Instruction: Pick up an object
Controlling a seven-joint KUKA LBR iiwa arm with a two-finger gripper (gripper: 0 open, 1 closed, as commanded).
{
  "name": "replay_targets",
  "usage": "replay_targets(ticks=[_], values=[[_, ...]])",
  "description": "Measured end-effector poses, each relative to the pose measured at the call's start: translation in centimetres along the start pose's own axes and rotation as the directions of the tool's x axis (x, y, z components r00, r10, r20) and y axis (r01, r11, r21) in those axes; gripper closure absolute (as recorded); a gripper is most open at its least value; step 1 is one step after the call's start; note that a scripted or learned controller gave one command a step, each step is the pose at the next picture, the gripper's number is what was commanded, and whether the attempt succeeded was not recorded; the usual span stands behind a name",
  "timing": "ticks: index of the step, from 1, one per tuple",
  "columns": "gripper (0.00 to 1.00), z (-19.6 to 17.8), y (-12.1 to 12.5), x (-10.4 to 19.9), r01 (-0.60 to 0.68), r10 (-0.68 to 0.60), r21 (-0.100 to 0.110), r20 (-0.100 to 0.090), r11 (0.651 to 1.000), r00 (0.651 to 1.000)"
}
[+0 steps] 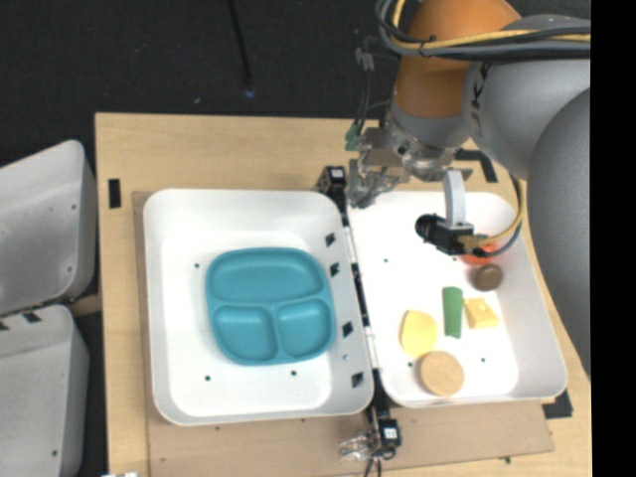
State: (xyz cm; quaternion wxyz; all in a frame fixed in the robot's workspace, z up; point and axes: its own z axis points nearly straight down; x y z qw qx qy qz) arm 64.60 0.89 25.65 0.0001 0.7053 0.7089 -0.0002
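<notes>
Floor [149,38]: dark, speckled, carpet-like surface that lay behind and to the left of the bench.
Bench top [229,152]: pale wood-grain board, set square to the view, its far edge against the dark floor.
Cable [238,28]: thin dark line that ran across the floor toward the bench.
White panels [40,227]: two rounded white shapes at the left edge, one above the other; possibly chair parts, unclear.
Light: even and diffuse, with soft shadows.
</notes>
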Motion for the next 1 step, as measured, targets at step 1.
replay_targets(ticks=[1], values=[[1.00,1.23,0.62,5.68,0.002,-0.002,-0.001,-0.001,1.000,1.000]])
